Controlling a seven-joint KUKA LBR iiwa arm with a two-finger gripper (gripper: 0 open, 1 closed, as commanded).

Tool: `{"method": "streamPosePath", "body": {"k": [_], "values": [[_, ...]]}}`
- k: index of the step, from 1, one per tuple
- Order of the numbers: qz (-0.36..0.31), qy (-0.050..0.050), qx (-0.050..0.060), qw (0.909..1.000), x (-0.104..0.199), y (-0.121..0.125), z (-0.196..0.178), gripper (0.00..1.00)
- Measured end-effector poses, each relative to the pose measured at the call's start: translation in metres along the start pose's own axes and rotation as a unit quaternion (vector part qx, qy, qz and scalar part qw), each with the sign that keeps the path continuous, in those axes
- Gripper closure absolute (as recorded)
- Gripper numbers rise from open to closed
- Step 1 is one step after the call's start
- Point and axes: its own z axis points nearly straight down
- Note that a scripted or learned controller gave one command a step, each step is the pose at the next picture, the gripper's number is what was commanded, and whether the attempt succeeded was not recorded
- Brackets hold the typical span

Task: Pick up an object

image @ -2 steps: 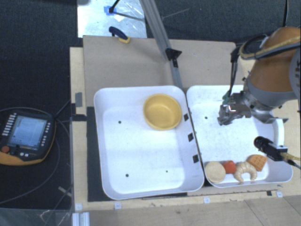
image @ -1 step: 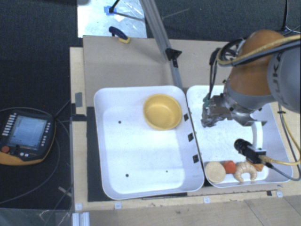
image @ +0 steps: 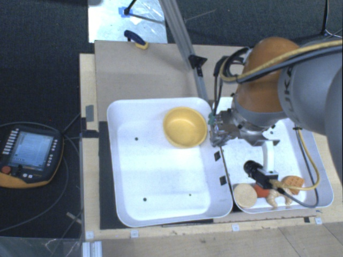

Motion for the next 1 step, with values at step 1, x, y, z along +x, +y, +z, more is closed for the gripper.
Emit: {"method": "streamPosePath", "body": {"k": [1], "values": [[0.000, 0.000, 0.000, 1.0000, 0.0534, 0.0036, 0.0099, 1.00]]}}
